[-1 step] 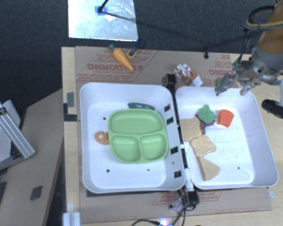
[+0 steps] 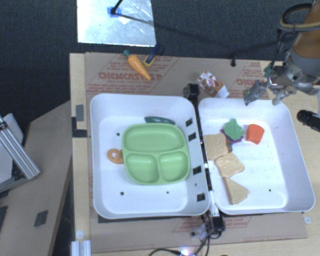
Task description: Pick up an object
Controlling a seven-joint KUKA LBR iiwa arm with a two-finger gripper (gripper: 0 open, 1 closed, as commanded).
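Note:
My gripper (image 2: 265, 93) hangs above the far edge of the right bin (image 2: 288, 164), its two fingers spread apart with nothing between them. In that bin lie an orange-red block (image 2: 255, 133), a green and purple toy (image 2: 233, 129), and three tan bread-like pieces (image 2: 216, 144) (image 2: 230, 166) (image 2: 235, 191). The nearest object, the orange-red block, sits below and slightly left of the gripper.
The left bin (image 2: 104, 116) holds a green divided plate (image 2: 154, 153), a small pretzel (image 2: 115, 156) and a dark green piece (image 2: 160, 120). Behind the bins lie a toy carrot (image 2: 138, 66) and a small packet (image 2: 209, 82). A silver sheet (image 2: 116, 14) is at the back.

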